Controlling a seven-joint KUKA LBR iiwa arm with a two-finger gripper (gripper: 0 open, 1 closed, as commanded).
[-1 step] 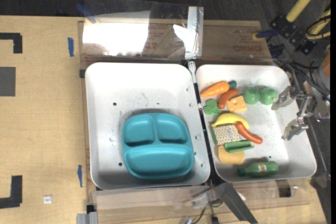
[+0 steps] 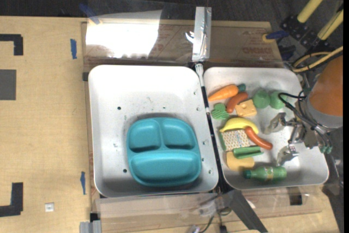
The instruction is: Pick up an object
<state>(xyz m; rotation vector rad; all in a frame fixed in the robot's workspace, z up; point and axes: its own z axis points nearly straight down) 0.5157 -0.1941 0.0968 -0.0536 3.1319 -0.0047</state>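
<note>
Green bottle (image 2: 265, 173) lying at the right bin's (image 2: 316, 171) six o'clock edge, end effector (image 2: 284, 138) at three o'clock, fingers spread apart over bare floor, grasping nothing, toy foods (image 2: 240, 117) piled toward nine o'clock, teal divided tray (image 2: 162, 151) in the left bin (image 2: 103, 117).

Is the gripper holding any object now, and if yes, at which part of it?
Nothing is held. The gripper is open over bare floor in the right bin, with no toy between its fingers; the green bottle lies nearby, apart from it.
</note>
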